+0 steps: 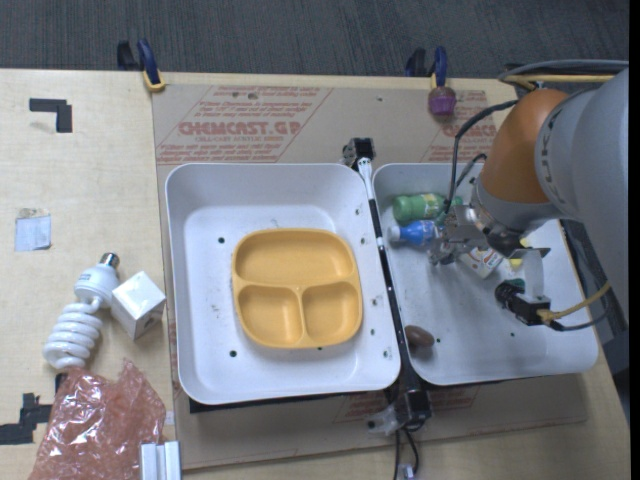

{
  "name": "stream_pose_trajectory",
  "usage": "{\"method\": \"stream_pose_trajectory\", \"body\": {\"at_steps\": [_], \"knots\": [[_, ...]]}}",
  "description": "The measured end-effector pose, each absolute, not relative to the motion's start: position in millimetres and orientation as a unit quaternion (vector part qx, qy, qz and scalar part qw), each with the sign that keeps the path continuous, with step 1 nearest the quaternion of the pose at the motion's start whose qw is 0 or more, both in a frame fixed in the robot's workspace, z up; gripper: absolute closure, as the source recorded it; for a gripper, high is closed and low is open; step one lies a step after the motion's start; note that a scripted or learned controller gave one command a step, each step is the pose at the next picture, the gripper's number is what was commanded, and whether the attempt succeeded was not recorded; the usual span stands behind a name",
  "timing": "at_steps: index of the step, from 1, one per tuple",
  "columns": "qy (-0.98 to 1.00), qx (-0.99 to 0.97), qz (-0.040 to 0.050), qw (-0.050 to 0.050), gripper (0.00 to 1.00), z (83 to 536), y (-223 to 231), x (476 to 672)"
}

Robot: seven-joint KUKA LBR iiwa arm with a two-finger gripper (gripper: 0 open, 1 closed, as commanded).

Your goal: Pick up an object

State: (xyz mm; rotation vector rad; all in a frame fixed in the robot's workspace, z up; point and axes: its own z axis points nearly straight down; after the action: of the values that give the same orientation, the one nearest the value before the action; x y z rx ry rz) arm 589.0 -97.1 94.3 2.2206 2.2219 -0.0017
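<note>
Your brown lump (420, 339) lies below the pincer (447, 251), whose opening you cannot tell, beside the blue bottle (412, 233).

Arm posture, single overhead view.

Grey arm (590, 138) enters from the right side, orange band (515, 158) visible just above the wrist, which is bent downward and to the left. End effector (452, 248) sits low, pointing left, its metal parts partly masked by the wrist housing. Black cabling loops over the wrist; a black connector with a yellow-tipped lead hangs below it. Finger spacing not resolvable.
</note>
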Motion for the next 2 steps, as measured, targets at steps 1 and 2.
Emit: {"method": "stream_pose_trajectory", "body": {"at_steps": [1, 2], "knots": [[0.707, 0.708, -0.0002, 0.000, 0.00, 92.3, -104.0, 541.4], [0.706, 0.708, -0.0001, 0.000, 0.00, 92.3, -94.1, 477.3]]}}
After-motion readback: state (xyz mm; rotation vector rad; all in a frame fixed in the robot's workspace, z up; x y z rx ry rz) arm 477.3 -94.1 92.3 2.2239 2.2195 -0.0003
